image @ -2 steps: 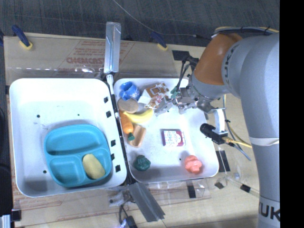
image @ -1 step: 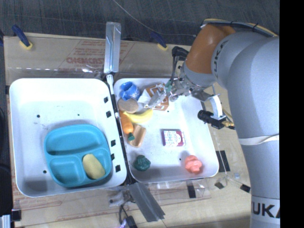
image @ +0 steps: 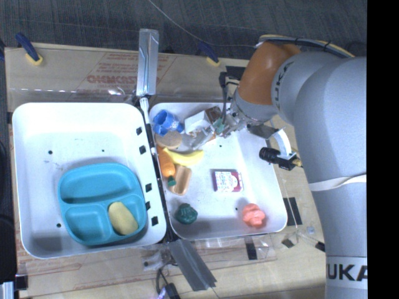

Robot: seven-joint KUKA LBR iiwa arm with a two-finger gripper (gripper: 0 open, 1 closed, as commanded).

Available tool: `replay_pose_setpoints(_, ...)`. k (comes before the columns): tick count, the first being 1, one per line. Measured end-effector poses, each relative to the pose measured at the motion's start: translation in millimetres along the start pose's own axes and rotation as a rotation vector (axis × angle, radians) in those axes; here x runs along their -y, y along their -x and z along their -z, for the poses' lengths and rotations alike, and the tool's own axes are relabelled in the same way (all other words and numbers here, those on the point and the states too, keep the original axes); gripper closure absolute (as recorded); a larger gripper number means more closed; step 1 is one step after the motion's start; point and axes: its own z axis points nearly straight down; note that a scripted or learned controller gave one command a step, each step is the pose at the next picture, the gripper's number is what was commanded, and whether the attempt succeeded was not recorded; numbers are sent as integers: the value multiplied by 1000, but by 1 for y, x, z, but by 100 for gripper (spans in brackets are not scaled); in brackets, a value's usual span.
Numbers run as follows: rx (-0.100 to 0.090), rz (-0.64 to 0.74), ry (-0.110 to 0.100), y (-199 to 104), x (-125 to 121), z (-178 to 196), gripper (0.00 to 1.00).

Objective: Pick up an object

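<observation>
From where I stand the pick looks unfinished: nothing is lifted clear, and the tool [image: 219, 124] is down among the cluttered pile at the back of the right bin [image: 274, 185], whether gripping or not I cannot tell. Right at its tip lie a crumpled clear wrapper [image: 198, 133] and a banana [image: 186, 156], with a blue cup [image: 166, 123] just beyond. The pink packet [image: 226, 180], the orange-pink lump [image: 253, 214] and the dark green piece [image: 186, 214] sit apart towards the front, while the blue tray [image: 93, 192] with its yellow potato [image: 123, 218] is in the left bin [image: 37, 129].
</observation>
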Motion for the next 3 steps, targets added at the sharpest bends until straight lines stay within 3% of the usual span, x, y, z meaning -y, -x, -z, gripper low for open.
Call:
replay_pose_setpoints(1, -1, 256, -1, -64, -13, 55, 0)
replay_pose_setpoints(2, 13, 379, 2, -79, 19, 2, 0)
replay_pose_setpoints(3, -3, 220, -2, -76, 76, -2, 0)
